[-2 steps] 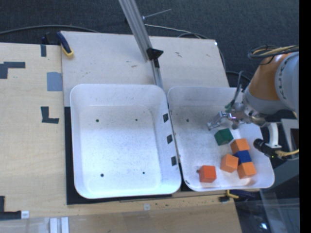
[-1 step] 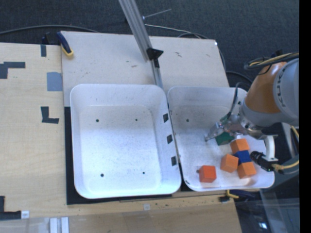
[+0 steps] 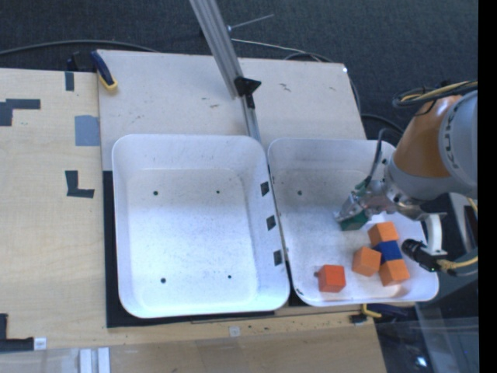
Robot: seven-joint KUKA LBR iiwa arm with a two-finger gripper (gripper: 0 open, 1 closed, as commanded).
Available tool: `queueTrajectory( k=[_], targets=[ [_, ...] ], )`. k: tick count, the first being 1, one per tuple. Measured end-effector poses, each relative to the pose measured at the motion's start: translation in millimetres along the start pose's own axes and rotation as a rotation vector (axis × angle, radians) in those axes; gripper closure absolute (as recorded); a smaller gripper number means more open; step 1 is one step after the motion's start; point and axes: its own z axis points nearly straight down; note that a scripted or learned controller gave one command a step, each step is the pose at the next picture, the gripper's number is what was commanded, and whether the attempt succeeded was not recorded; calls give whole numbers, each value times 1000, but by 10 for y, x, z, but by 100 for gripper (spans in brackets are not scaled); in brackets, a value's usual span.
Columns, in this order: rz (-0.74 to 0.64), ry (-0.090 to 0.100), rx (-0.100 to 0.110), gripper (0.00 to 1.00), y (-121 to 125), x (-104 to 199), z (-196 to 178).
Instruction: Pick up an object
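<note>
So the right bin (image 3: 311, 169) has four orange cubes (image 3: 331, 277) and one blue cube (image 3: 390, 250) bunched toward its near right corner. Pincer (image 3: 353, 214) sits just beside them over something green (image 3: 357, 222); can't tell its grip. No readable labels.
</note>
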Motion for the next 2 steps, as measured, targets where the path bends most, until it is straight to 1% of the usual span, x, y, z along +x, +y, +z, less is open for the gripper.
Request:
queueTrajectory(
  k=[1,2],
  targets=[
    [-6,-1,-6,100,329,649,80],
    [-4,0,-10,100,399,1154,-958]
  ],
)
